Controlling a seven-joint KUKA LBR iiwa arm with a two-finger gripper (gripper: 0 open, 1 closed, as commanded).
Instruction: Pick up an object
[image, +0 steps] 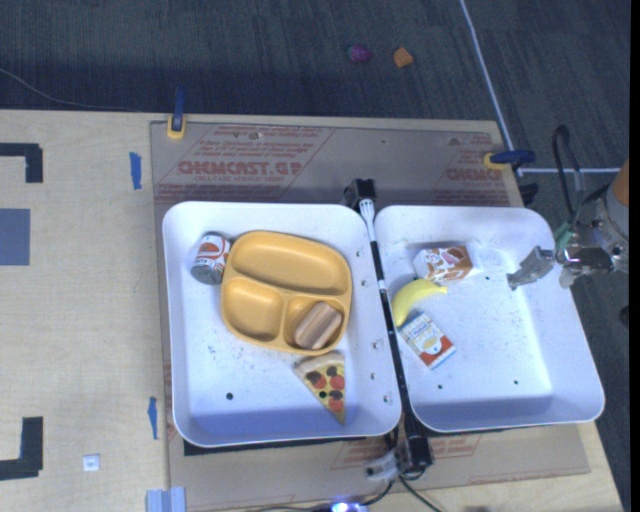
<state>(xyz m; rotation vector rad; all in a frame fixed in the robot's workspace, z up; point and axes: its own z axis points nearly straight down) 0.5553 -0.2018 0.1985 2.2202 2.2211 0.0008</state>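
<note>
From where I stand, two white bins sit side by side on the bench. I take the yellow divided plate (285, 290) in the left bin (190, 400) as my landmark.

In the lower right compartment of this plate lies a brown hot dog bun (318, 325). Touching the upper left edge of the plate is a small can (209, 258), lying on its side. Just below the plate's lower right corner is a toy pizza slice (326, 380), close to the front wall of the same bin.

To the right of the plate, past the divider between the bins, the right bin (520, 400) holds three things. A banana (414, 297) lies nearest to the plate. An orange and white carton (444, 264) is just above the banana, and a small flat orange and white packet (428, 339) is just below it, almost touching.

The gripper (528, 268) is far right of the plate, over the right part of the right bin, well apart from the banana and both cartons. Nothing is between its fingers. I cannot tell if its jaws are open or closed.
</note>
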